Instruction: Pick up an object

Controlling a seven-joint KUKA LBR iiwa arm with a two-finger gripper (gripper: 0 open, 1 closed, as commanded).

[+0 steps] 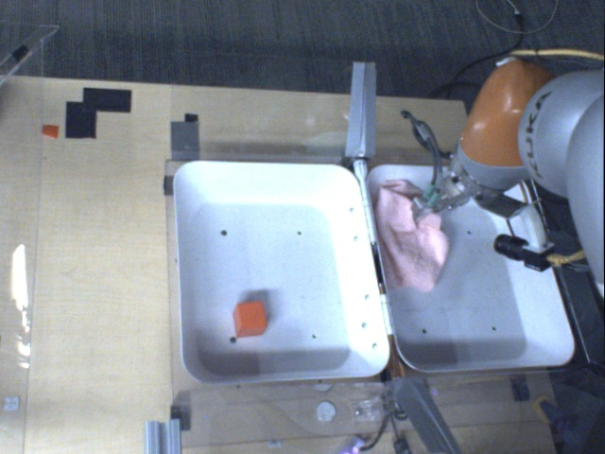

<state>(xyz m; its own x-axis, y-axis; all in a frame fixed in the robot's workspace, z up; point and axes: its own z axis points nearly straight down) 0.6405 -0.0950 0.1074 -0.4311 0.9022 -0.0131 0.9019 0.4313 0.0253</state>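
Pink cloth (412, 236), right bin (492, 343): gripper (433, 200) at its upper edge; jaw state you cannot tell. Next: confirm grasp, then lift.

The left bin (203, 253) lies mostly open, with an orange block (250, 319) low in its left half the sole obstacle. In the right bin (492, 339), a pink cloth (411, 235) crowds the upper left beside the dividing wall, and the arm (529, 130) overhangs the upper right; the lower floor is free.
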